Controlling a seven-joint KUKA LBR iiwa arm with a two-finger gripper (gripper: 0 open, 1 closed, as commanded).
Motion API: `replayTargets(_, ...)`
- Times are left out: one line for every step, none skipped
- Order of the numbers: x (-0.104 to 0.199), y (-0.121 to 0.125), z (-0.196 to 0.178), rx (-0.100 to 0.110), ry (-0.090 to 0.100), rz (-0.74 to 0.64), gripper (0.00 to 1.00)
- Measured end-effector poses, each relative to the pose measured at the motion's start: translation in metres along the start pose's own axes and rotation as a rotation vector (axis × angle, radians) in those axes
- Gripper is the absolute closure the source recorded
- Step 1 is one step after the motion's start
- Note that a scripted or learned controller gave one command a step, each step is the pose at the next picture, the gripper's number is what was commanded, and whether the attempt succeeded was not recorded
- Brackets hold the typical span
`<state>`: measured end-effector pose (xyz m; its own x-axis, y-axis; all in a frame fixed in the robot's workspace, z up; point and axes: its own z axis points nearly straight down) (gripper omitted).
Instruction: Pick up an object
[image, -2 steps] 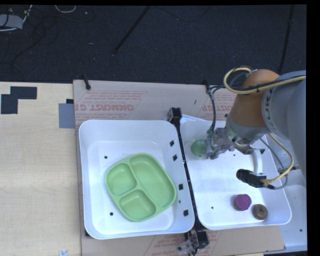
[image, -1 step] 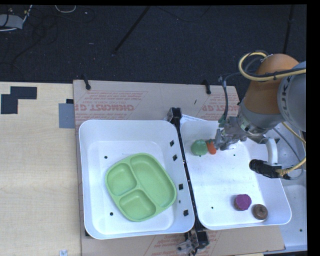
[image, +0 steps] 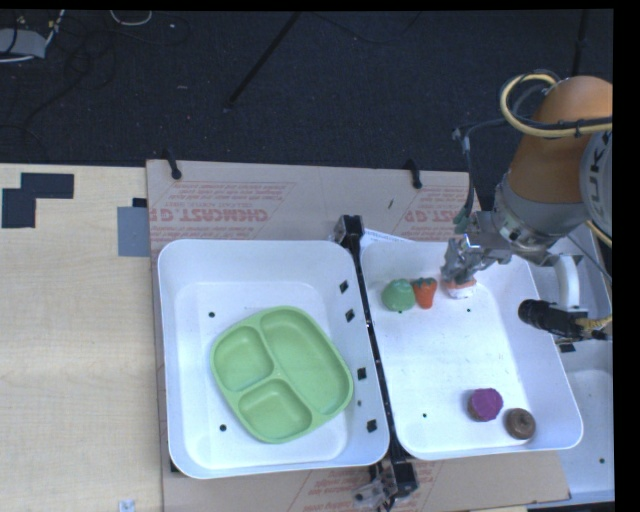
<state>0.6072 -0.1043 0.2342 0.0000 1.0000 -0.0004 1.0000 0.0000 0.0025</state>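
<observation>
Two white bins sit on cardboard over a pale bench (image: 70, 340), the left bin (image: 190, 270) holding a green divided plate (image: 280, 373), the right bin (image: 545, 400) a green ball (image: 398, 295), an orange carrot-like toy (image: 425, 292), a purple piece (image: 485, 403) and a brown ring (image: 519, 423), while the gripper (image: 462, 275) hangs over a small white-and-red object (image: 461, 290) at the back, whether it grasps it I cannot tell.

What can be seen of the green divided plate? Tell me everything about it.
The green plate is pale lime green and looks like smooth moulded plastic. It has rounded corners, a raised rim and three compartments: one long one and two smaller ones. It lies flat and right way up, turned at an angle, on the floor of the left bin, toward the bin's near side. Nothing sits in its compartments, and only the bin floor touches it.
</observation>
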Motion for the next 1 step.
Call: replayTargets(0.0446, -0.0114, -0.0069, 0.006, 0.002, -0.004, 1.0)
